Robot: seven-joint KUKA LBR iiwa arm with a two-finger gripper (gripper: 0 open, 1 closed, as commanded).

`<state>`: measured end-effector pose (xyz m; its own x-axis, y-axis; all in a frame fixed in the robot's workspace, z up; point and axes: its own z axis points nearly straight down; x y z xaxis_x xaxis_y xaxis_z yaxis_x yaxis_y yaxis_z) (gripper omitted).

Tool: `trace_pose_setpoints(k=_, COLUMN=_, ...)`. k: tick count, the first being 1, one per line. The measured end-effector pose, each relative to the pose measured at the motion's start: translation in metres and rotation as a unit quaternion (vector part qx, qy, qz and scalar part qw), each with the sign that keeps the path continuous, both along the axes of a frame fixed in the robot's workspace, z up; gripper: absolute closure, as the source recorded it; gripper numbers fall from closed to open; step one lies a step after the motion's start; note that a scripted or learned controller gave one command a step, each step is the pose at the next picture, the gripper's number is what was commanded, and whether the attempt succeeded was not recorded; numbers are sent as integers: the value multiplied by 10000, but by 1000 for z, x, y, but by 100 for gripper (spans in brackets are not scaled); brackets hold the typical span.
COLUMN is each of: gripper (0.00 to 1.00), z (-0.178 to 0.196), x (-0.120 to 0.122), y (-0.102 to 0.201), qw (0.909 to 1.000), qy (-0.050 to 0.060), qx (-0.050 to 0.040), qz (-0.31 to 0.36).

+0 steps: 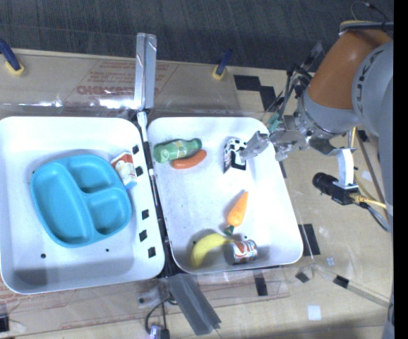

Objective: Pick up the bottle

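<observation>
A green bottle (176, 149) lies on its side at the back left of the right bin (274, 189), touching a red sausage (189, 161) just in front of it. My gripper (234, 155) hovers over the back of the same bin, a short way right of the bottle and apart from it. It is open, with nothing between its black and white fingers. The arm reaches in from the right, over the bin's right rim.
In the right bin, an orange carrot (237, 208) lies mid-bin, and a banana (207, 248) and a small can (243, 250) sit at the front. The left bin (20, 260) holds a blue divided tray (80, 198) and a small red-and-white container (124, 168).
</observation>
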<state>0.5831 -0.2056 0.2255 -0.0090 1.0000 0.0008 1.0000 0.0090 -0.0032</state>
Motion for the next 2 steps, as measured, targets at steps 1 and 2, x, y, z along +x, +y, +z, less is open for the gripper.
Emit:
trace_pose_setpoints(k=1, gripper=0, z=-83, x=16, y=115, qw=9732, qy=24, qx=0, qz=-2299)
trace_pose_setpoints(k=2, gripper=0, z=42, x=-13, y=204, qw=9378, qy=5, qx=-5, qz=-3472)
